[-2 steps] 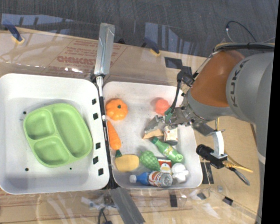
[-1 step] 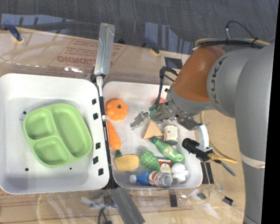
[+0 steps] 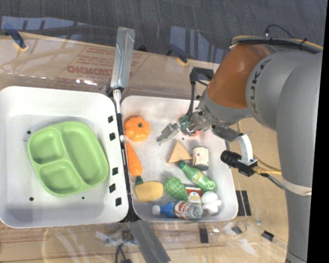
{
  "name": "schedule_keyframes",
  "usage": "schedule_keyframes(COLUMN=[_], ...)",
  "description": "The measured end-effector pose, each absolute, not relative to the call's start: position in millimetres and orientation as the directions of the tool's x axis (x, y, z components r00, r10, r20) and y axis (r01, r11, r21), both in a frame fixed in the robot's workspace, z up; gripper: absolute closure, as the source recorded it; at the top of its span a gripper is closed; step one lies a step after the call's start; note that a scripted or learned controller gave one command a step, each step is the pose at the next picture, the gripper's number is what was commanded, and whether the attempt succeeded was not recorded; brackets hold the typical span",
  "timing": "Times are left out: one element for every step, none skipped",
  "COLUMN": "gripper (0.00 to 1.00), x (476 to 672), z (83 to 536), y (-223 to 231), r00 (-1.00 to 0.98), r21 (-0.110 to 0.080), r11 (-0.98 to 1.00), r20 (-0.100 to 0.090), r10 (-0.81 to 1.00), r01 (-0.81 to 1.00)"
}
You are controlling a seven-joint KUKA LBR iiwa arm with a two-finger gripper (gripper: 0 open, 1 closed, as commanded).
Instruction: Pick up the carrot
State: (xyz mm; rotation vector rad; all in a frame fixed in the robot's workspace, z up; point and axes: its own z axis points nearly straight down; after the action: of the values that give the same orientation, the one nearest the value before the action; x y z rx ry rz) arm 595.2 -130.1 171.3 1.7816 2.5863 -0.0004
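The carrot (image 3: 134,161) is lying in the right bin (image 3: 155,107), pressed lengthwise against that bin's left wall, its orange body running from just below the small pumpkin (image 3: 137,128) down toward the yellow potato-like piece (image 3: 149,190); being tucked along the wall, it is probably being left with little room on its wall side for a finger to slip in. The pincer (image 3: 168,133) is being held low over the bin's upper middle, its grey fingers (image 3: 165,135) pointing down and to the left, near the pumpkin's right side and above the tan wedge (image 3: 179,153); nothing is being seen between the fingers, so nothing is being gripped, but whether they are spread or closed cannot be told from this slanting view. The arm (image 3: 253,78) is reaching in from the right with its orange band turned toward the camera, a pose that is judged to be bringing the pincer toward the left wall where the carrot is resting. The remaining toys are being crowded into the bin's lower right: a green bottle (image 3: 197,175), a small can (image 3: 200,157), a green bumpy fruit (image 3: 175,187) and a red-labelled can (image 3: 188,210), all apart from the carrot except the potato-like piece near its lower end. The left bin (image 3: 5,144) is carrying a green divided plate (image 3: 67,157). The pick is judged as not yet made, the pincer being apart from the carrot and up and to its right.
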Motion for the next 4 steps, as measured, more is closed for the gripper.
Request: schedule_keyframes(gripper=[0.0, 0.0, 0.0, 1.0], x=[657.3, 663.0, 656.0, 658.0], z=[183, 113, 108, 123], y=[-99, -98, -93, -93], r00=[-0.373, -0.415, -0.53, -0.534], r21=[0.0, 0.017, 0.026, 0.029], r11=[0.373, 0.415, 0.53, 0.534], r20=[0.0, -0.007, -0.015, -0.02], r10=[0.928, 0.91, 0.848, 0.845], r01=[0.928, 0.909, 0.847, 0.845])
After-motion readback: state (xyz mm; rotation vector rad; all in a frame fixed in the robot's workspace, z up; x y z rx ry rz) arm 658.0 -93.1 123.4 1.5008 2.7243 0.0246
